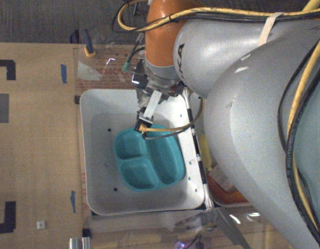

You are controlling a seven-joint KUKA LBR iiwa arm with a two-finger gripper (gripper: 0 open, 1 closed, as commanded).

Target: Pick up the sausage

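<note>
Gripper (145,124) over teal tray (149,160) rim, grip state can't tell.
Tray sits just below gripper in white bin (97,139); open bin floor to gripper's left.

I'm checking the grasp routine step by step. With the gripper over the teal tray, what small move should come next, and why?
Probably a slight lift to check the grasp: the gripper sits at the far rim of the teal tray in the white bin, with something thin and yellowish at its tips.
</note>
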